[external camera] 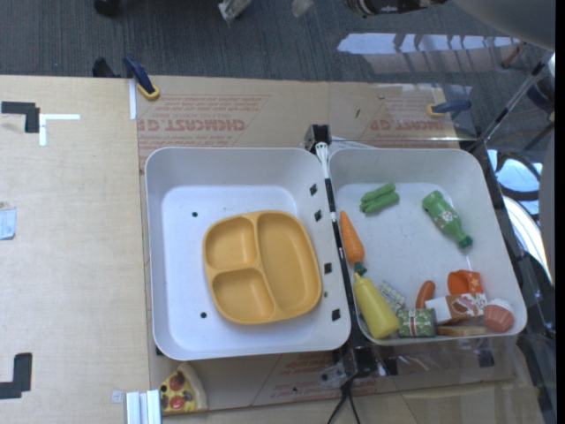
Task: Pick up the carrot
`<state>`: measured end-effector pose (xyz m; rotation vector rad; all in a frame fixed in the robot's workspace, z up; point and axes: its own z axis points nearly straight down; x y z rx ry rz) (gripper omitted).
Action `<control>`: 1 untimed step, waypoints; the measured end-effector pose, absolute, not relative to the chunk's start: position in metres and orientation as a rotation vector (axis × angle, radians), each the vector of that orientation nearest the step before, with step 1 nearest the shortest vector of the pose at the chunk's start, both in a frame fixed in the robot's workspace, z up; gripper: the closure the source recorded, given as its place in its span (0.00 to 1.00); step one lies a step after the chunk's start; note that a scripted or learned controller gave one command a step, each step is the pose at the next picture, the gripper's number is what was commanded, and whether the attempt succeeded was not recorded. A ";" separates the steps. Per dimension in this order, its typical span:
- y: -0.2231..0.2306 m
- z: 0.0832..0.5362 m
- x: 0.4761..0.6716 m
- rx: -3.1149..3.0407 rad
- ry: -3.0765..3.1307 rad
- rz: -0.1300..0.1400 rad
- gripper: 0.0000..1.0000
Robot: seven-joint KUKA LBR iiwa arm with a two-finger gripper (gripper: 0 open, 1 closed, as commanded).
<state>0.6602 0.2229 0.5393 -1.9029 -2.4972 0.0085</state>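
End effector state was something we could not tell. We judged the carrot [351, 238], lying against the right bin's [481, 179] left wall, needed a lengthwise-aligned descent clear of the mustard bottle [374, 307].

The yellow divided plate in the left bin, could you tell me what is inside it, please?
The yellow plate shows three bare compartments with nothing in them. What lies beneath it is covered.

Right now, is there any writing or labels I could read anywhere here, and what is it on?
Red print on the cardboard sheet: mirrored and blurred, not readable.
Red print on the cardboard right of it: blurred too.
Labels on the green bottle and small packets: too small to read.
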 end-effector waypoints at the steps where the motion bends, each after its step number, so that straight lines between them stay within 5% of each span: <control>1: 0.222 0.547 0.662 -1.904 -2.496 0.011 1.00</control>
